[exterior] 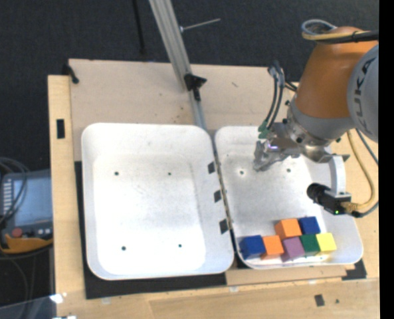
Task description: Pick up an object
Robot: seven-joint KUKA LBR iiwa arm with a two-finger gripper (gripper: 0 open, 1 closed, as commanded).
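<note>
Several small coloured blocks lie clustered at the near edge of the right bin [250, 191]: a blue block [252, 246], an orange block [273, 245], a purple block [294, 247], a green block [310, 243], a yellow block [326, 242], another orange block [289, 228] and another blue block [309, 225]. My gripper [266, 157] hangs over the far middle of the right bin, well away from the blocks. Nothing shows between its fingers.
The left bin [150, 198] sits beside the right one with a dark clip strip between them. A slanted metal rail [173, 42] rises behind the bins. A black fitting with a green light [326, 198] hangs off the arm over the right bin.
</note>
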